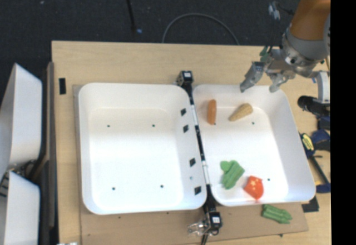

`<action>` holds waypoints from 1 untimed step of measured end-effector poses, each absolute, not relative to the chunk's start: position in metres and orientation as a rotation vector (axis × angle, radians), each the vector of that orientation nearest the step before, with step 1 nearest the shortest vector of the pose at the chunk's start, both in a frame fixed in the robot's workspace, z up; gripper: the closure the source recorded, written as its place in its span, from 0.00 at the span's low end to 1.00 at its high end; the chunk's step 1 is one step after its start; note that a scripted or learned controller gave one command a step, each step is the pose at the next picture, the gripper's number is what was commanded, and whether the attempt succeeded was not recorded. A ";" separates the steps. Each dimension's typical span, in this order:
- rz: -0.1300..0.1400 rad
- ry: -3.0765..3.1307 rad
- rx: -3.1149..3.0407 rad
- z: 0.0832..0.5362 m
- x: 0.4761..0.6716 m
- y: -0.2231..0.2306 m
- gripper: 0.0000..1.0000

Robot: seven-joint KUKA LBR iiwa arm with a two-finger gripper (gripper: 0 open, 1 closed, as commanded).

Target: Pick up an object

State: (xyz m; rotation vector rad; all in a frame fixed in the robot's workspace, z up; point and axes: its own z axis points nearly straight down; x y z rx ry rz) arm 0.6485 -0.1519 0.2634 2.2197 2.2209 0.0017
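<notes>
The right bin (289, 127) holds an orange carrot-like piece (212, 111), a tan wedge (241, 112), a green piece (231, 174) and a red piece (253, 186). My gripper (261, 83) hangs over the far right corner of this bin, above and to the right of the tan wedge. Its two grey fingers (249, 79) are spread apart, open, with nothing between them.
The left bin (89, 127) lies beside the right one, with a black clipped divider (194, 138) between them. Another green piece (276, 214) lies on the wooden bench outside the right bin's near edge. Tools lie at the bench's right side (314, 141).
</notes>
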 end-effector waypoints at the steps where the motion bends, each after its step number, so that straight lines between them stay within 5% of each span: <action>1: -0.008 2.230 2.220 0.127 0.668 -0.141 0.00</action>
